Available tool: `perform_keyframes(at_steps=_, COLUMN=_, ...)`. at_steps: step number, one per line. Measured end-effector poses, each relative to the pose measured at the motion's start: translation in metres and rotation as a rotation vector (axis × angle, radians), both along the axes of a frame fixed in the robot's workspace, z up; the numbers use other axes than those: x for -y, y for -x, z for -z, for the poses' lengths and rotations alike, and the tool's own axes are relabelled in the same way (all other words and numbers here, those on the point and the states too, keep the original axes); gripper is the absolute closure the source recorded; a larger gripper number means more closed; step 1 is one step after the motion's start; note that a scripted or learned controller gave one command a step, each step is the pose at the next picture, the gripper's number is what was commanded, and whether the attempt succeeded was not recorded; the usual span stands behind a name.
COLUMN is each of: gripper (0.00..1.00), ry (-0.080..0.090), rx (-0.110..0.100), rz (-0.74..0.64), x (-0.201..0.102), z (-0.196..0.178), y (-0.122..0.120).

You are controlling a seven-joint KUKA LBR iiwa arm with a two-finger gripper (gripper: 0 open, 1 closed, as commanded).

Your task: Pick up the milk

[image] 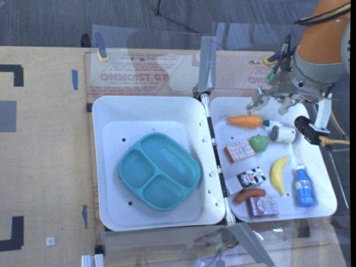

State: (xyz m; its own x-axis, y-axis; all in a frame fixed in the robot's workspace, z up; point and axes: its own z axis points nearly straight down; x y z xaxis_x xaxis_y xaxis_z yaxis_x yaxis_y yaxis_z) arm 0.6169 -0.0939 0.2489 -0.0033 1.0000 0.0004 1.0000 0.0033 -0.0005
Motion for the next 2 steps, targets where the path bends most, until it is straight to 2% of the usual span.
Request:
perform_keyframes(at_steps=1, gripper=0.0, ry=0.0, rx=0.003, rz=0.003, x=-0.001, z=0.146, y=0.047)
perform_keyframes(at_steps=2, gripper=0.0, ry=0.002, rx=0.003, rz=0.318, x=0.031, z=-0.03, y=-0.004)
